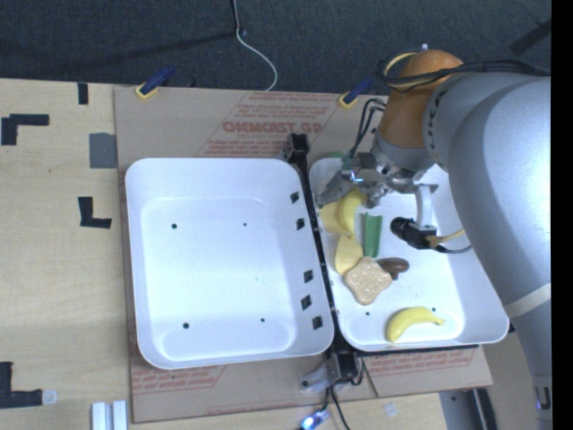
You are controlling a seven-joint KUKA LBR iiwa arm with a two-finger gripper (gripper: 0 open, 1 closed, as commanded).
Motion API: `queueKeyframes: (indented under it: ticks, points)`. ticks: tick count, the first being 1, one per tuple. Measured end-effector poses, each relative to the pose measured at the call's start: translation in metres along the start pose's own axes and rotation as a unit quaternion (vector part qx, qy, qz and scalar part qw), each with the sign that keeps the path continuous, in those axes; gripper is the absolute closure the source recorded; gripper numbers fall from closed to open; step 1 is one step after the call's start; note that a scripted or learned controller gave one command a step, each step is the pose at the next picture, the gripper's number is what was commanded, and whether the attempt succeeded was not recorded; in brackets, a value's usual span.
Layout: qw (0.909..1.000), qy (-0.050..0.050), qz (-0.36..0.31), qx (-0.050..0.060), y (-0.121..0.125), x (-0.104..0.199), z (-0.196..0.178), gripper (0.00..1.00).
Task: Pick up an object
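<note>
Two bins [215,173] sitting side by side on the desk [54,267], banana [412,322], cracker [368,281] and other items lying in the right bin [466,316]

The light is bright and even, coming from above. The left bin [215,258] is so white that its floor shows almost no detail, with only a faint grey shadow near its upper rim. The arm [501,177] has a soft shine on its grey shell. The picture is slightly soft and grainy; the dark background at the top is dim.
</note>
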State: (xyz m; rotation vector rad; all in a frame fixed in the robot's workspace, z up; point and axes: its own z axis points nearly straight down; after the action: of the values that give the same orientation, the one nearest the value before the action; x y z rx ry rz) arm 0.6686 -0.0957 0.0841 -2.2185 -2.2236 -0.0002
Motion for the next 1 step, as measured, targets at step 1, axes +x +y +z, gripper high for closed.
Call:
queueKeyframes:
  ticks: [1]
  points:
    - [1.0000, 0.000, 0.000, 0.003, -0.0015, 0.0001, -0.0088, 1.00]
